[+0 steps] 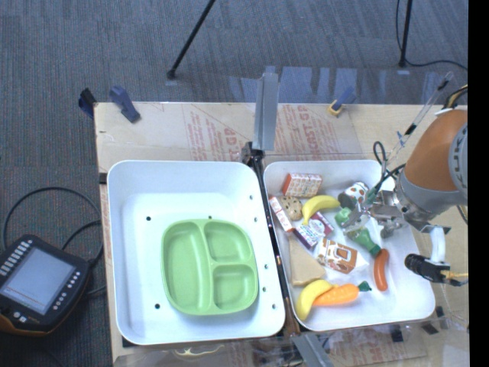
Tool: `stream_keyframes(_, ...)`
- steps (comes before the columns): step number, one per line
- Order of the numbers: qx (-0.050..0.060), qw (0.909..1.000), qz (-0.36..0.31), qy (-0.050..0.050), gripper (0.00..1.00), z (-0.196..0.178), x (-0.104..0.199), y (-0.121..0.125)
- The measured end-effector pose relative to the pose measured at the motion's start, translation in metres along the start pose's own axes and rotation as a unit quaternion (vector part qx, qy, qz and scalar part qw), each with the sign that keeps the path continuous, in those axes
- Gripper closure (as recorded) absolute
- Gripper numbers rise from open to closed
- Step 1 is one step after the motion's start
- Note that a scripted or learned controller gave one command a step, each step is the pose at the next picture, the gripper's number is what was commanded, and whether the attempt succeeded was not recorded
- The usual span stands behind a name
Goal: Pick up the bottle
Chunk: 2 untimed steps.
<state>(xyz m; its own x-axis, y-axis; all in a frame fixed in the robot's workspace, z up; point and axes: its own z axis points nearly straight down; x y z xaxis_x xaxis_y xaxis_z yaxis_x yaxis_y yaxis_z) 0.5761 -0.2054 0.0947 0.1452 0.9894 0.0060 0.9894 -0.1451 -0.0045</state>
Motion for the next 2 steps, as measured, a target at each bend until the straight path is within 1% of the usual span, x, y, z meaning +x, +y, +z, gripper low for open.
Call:
stream_keyframes(1, 0.001, 0.9958, 0.092, -0.001, 0.00, 0.008, 0.018, -0.011)
stream_keyframes(2, 0.002, 0.9905, 0.137, 0.001, 0.00, 0.009, 0.004, -0.022)
